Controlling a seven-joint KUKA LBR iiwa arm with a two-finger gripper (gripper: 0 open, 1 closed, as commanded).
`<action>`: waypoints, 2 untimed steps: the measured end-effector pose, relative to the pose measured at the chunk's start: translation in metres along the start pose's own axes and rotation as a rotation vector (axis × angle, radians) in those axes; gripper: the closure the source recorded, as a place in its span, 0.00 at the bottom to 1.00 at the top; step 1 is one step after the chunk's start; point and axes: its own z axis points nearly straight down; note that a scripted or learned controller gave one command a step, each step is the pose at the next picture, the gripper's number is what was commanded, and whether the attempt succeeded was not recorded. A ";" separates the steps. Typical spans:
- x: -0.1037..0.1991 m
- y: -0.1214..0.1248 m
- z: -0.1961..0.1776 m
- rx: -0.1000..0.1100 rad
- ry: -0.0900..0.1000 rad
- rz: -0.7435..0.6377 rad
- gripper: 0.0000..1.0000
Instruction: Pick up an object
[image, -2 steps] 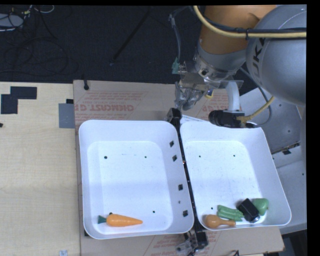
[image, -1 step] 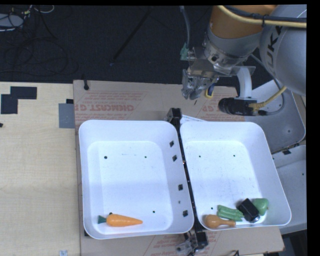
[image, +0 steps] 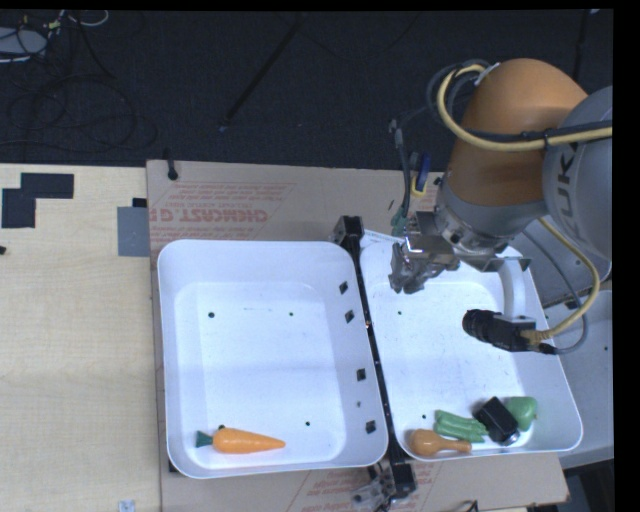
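My gripper (image: 412, 272) hangs over the far end of the right bin (image: 440, 340), near the divider between the two bins. I see nothing between its fingers, and from this angle I cannot tell how far apart they stand.

Going from the left: the left bin (image: 180, 300) holds one thing, an orange carrot (image: 248, 441) with a green stub. It lies flat along the bin's near edge, its tip pointing right, well apart from my gripper.

Across the divider, at the near end of the right bin, a small cluster lies together. A tan pear-shaped piece (image: 436, 443) sits leftmost, just beside a green pod-like vegetable (image: 460, 426). To the right of that is a black block (image: 497, 419), which overlaps a light green piece (image: 522, 408) near the bin's right corner. All of these are well apart from my gripper.

My orange band (image: 510, 130) and grey wrist rise at the upper right.
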 end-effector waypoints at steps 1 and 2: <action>0.050 0.009 -0.209 -0.033 0.004 -0.011 1.00; 0.044 0.051 -0.125 -0.010 0.000 -0.005 1.00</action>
